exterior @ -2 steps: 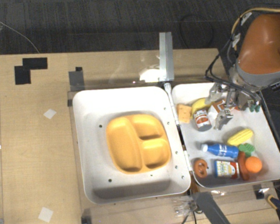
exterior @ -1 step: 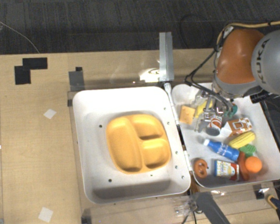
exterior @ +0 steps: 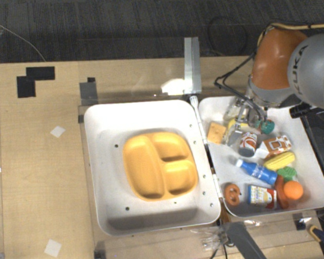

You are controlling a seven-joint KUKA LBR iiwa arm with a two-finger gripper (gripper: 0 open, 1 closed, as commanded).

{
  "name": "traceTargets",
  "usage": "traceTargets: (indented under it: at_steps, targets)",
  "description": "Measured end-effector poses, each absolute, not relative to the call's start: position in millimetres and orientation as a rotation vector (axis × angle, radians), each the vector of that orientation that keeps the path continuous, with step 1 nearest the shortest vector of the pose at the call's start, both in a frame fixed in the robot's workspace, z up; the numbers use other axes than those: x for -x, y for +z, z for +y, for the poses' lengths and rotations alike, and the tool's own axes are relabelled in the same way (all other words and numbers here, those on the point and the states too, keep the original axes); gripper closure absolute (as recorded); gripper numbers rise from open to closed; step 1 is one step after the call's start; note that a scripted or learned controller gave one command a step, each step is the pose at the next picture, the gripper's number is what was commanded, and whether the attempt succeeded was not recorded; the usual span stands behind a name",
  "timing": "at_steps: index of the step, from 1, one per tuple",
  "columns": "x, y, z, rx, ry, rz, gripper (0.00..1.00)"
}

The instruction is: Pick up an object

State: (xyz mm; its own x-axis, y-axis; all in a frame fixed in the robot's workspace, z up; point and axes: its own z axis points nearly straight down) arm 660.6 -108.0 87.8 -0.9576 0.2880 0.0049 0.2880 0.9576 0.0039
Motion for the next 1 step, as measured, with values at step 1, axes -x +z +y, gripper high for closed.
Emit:
traceTargets:
  at_steps: [1]
  targets:
    - [-666.2,99.0,-107.2,0.451,-0.005,-3.128,1.00]
